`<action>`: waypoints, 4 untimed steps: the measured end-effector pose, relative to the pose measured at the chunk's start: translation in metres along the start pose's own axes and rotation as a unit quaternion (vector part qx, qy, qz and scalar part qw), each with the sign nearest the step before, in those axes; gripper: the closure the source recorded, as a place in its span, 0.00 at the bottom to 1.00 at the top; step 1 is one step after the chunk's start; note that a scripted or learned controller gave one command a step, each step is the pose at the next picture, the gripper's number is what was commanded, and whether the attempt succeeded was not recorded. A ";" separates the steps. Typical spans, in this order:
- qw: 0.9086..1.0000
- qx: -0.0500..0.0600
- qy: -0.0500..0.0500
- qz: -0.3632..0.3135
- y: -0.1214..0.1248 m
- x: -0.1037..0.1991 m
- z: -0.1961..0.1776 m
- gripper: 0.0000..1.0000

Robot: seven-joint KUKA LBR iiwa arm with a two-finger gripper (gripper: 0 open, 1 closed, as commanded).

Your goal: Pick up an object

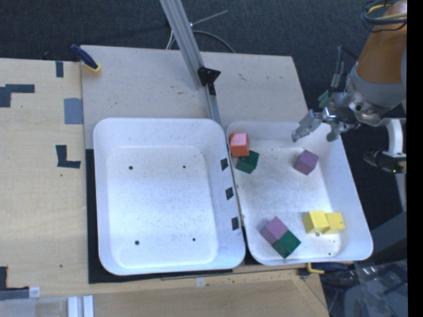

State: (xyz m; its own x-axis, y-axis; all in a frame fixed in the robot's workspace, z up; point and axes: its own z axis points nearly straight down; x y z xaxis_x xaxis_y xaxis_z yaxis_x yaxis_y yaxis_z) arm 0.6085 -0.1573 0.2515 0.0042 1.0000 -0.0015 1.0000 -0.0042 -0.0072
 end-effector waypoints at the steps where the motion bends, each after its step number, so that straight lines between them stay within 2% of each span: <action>1: 1.000 0.001 0.001 0.001 -0.094 -0.043 0.044 0.00; 2: 1.000 -0.002 0.000 -0.003 -0.039 -0.051 0.164 0.00; 3: 1.000 -0.004 0.001 -0.006 0.009 0.001 0.160 0.00; 4: 0.999 0.031 0.012 0.000 0.038 -0.051 0.164 0.00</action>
